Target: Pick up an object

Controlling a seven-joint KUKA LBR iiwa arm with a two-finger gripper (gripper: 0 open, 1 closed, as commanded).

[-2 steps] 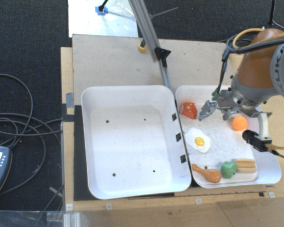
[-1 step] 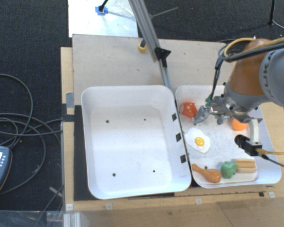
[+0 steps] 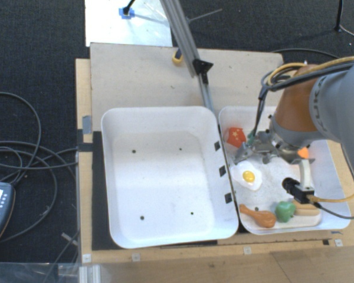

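Two white bins are sitting on a wooden bench (image 3: 135, 75) over dark carpet. The gripper (image 3: 243, 153) is hovering in the right bin (image 3: 336, 175), jaws unclear, with the fried egg (image 3: 248, 177) lying just below and the red toy (image 3: 235, 136) just above.

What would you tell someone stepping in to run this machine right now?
Gripper: low in the right bin, beside the red toy; nothing seen between its fingers.
Same bin: fried egg below the gripper, chicken drumstick, green toy and hot dog along the near edge.
Done: nothing lifted.
Left: grasp one item, probably the red toy or egg, and raise it.
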